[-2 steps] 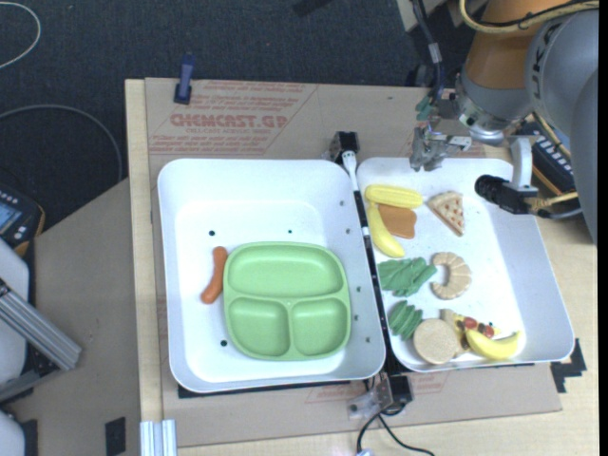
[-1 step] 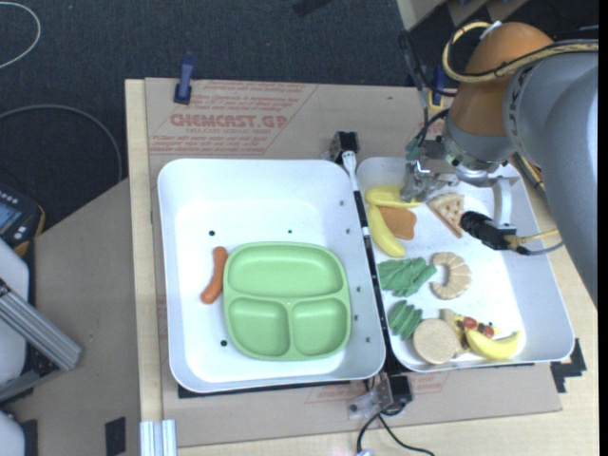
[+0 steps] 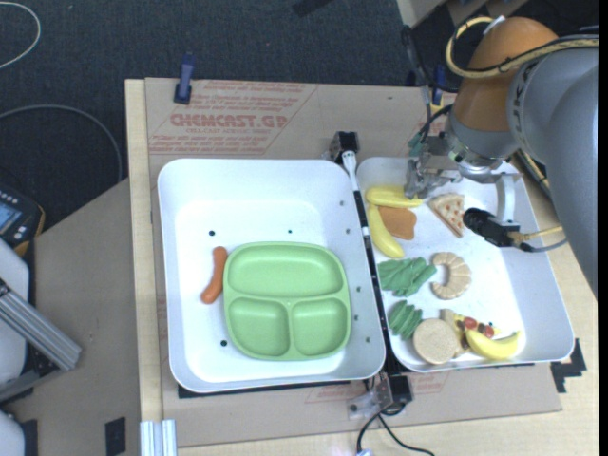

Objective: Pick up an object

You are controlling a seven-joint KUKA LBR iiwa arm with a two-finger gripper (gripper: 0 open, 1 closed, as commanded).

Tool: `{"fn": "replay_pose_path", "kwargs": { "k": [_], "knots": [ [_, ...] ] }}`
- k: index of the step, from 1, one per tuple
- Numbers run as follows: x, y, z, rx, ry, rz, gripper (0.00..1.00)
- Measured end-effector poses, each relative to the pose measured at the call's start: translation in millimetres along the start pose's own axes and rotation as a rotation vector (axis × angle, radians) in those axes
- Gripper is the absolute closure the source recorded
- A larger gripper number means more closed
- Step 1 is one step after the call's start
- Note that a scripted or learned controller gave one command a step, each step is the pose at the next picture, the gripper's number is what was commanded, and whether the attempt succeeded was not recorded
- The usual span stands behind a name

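Toy food is gathered in the right bin (image 3: 541,293), within the arm's reach from that side. A yellow banana (image 3: 385,231) lies against the bin's left wall, with an orange wedge (image 3: 399,222) just beside it and a pizza slice (image 3: 448,213) a little further right. Below them are placed green pea pods (image 3: 407,275), a croissant (image 3: 450,276), a round cookie (image 3: 437,340) and a second banana (image 3: 496,345) near the front wall. The gripper (image 3: 425,174) is held low over the bin's far left corner, just above the upper end of the first banana, which is judged to be the likely target. Whether the fingers are spread or closed cannot be told, since they are hidden by the wrist and cables; nothing is seen between them. In the left bin (image 3: 190,198) a green divided tray (image 3: 285,299) rests with an orange sausage (image 3: 215,274) beside it, well apart from the arm.
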State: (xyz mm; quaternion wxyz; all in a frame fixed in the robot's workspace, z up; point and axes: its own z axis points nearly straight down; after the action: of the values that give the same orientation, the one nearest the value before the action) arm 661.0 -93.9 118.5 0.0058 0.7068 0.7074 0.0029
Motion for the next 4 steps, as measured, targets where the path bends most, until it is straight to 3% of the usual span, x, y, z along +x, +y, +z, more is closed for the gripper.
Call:
{"fn": "replay_pose_path", "kwargs": {
  "k": [1, 2, 4],
  "knots": [
    [0, 0, -10, -0.001, 0.0, 0.0, 1.0],
    [-3, 9, 10, -0.008, -0.002, 0.001, 1.0],
    [-3, 11, -10, -0.014, -0.005, -0.001, 1.0]
  ]
}}
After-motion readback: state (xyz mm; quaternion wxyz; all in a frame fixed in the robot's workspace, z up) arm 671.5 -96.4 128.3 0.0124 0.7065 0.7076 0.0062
